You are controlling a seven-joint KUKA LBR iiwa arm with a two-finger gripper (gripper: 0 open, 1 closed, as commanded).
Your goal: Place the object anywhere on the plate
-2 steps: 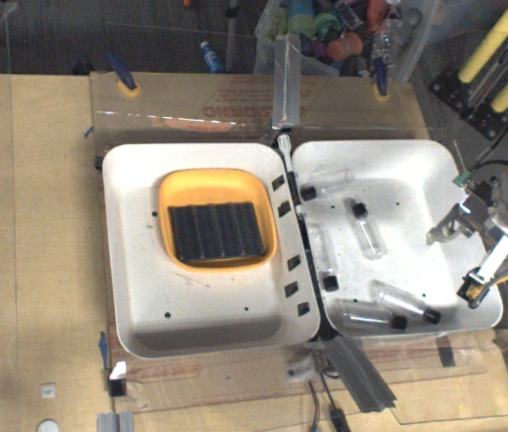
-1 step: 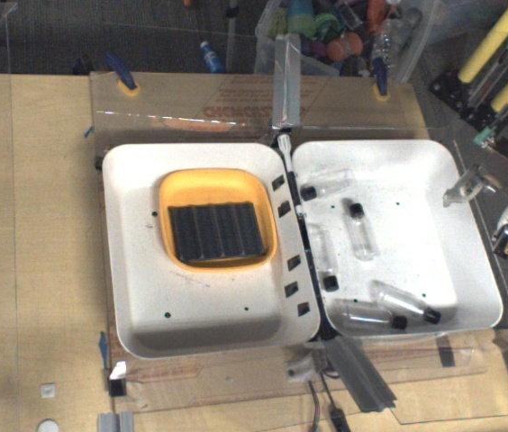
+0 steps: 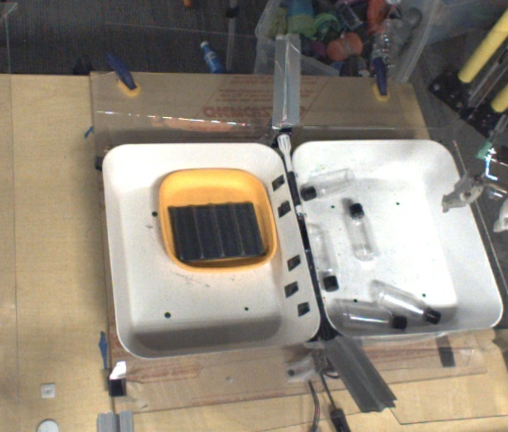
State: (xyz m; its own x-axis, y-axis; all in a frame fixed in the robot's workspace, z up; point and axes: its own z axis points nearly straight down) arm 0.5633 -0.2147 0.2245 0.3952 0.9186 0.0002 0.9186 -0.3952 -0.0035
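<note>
A yellow-orange plate (image 3: 213, 181) with rounded corners lies in the left bin (image 3: 132, 259). A dark ridged rectangular block (image 3: 216, 230) rests flat on the plate's middle. In the right bin (image 3: 416, 165) lie several clear plastic tubes with black caps: one near the divider at the back (image 3: 331, 184), one in the middle (image 3: 359, 232), and two at the front (image 3: 404, 301). My gripper (image 3: 482, 207) hangs over the right bin's right rim, open, with nothing between its fingers and well apart from the tubes.
A metal divider strip with black clips (image 3: 292, 232) runs between the two bins. A small black piece (image 3: 329, 283) lies near the divider. Behind the bench stands a clear box of colourful toys (image 3: 344, 12). Bare tan tabletop (image 3: 29, 241) lies to the left.
</note>
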